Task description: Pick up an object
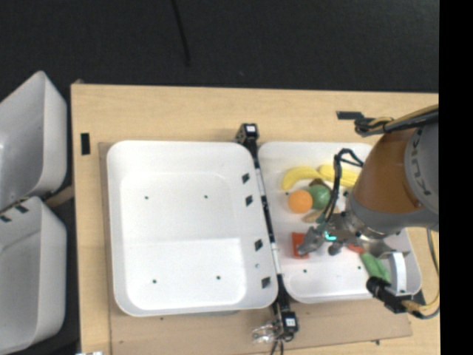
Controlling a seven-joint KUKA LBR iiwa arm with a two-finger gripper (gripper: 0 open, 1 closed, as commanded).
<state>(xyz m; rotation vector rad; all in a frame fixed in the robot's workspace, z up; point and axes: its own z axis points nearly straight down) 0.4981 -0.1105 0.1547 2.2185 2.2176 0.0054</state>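
Note:
The right bin [325,283] holds a yellow banana [298,176], an orange ball [299,201], a green round object [320,194], a red block [301,245] and a green piece [377,267] near its right rim. My gripper [324,242] hangs low over the middle of this bin, just right of the red block and below the orange ball. The grey wrist and orange band of the arm cover the bin's right half. A second yellow piece [330,171] peeks out beside the banana.
The left bin [177,224] lies beside the right one, divided by a black clipped rim [262,220]. A black cable [338,180] loops over the fruit. Wooden bench surface surrounds both bins.

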